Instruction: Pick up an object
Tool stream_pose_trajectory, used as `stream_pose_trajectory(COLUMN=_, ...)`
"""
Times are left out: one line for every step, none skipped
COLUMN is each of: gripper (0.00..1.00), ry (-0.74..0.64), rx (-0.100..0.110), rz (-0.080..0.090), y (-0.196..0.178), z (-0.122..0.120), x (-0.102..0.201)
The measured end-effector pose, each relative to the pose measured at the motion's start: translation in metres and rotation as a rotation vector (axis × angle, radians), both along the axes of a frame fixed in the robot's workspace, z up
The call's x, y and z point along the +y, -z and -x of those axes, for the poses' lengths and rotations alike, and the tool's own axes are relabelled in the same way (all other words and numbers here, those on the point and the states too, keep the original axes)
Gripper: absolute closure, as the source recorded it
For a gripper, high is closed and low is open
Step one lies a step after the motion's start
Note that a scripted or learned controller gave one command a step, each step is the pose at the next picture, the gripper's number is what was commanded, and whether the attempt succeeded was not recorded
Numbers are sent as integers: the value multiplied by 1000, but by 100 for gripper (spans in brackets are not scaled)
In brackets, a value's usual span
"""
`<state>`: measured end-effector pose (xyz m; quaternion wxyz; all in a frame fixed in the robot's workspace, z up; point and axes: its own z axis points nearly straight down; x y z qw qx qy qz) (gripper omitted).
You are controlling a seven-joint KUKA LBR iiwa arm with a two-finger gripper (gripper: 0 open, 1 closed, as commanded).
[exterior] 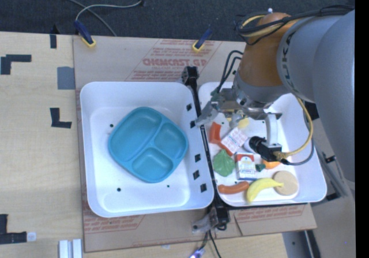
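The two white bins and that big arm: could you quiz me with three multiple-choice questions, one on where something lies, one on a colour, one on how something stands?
1. Where does the divided plate lie?
A. In the left bin
B. In the right bin
C. On the cardboard

2. What colour is the plate?
A. Red
B. Blue
C. Yellow

3. Where is the arm's wrist?
A. Above the left bin
B. Off the bench
C. Above the right bin, over the toy food

Answers: 1 A, it sits in the left bin. 2 B, it is light blue. 3 C, the orange-banded wrist hangs over the banana and other pieces.
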<state>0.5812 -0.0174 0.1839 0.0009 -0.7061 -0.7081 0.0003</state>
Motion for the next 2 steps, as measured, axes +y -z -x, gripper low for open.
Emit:
stream_pose_trajectory(gripper=0, ry=4, rx=-1, rz=3, y=-2, z=18, x=-83)
stream_pose_trajectory(gripper=0, ry=1, rx=-19, rz=5, y=91, z=39, x=-78)
